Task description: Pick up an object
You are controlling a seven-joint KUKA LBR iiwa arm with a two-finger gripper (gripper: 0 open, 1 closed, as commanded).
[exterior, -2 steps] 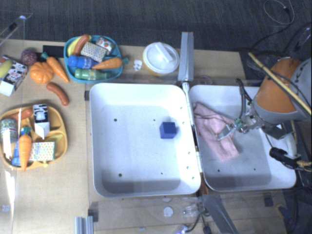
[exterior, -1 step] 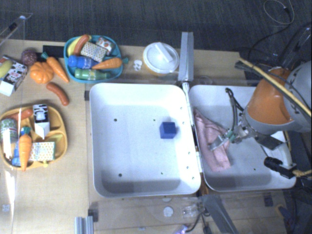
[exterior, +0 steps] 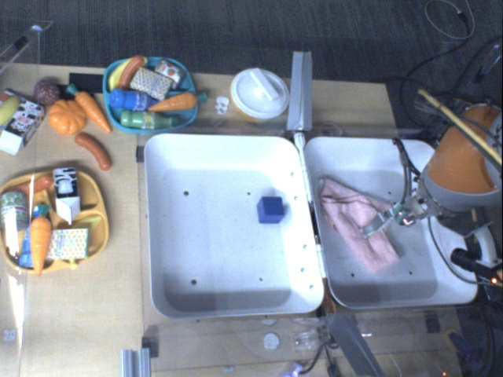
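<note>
The arm [exterior: 464,163] reaches in from the right, over the right bin [exterior: 409,285]. Its gripper [exterior: 377,225] hangs low in the middle of that bin, right at the right edge of a pink cloth [exterior: 355,220]; whether the claw is spread, pressed together or pinching the cloth cannot be told.

The cloth lies crumpled in the left half of the right bin, running from near the back-left corner toward the middle.

A blue cube [exterior: 270,209] sits alone in the left bin [exterior: 196,289], a little right of centre, well apart from the walls.

On the bench behind the left bin stand a blue bowl [exterior: 151,94] of toy food and a white lid [exterior: 260,91]. Near the bench's left edge are a yellow tray [exterior: 53,220] of toys, a small pumpkin [exterior: 66,117] and a sausage [exterior: 93,151].
</note>
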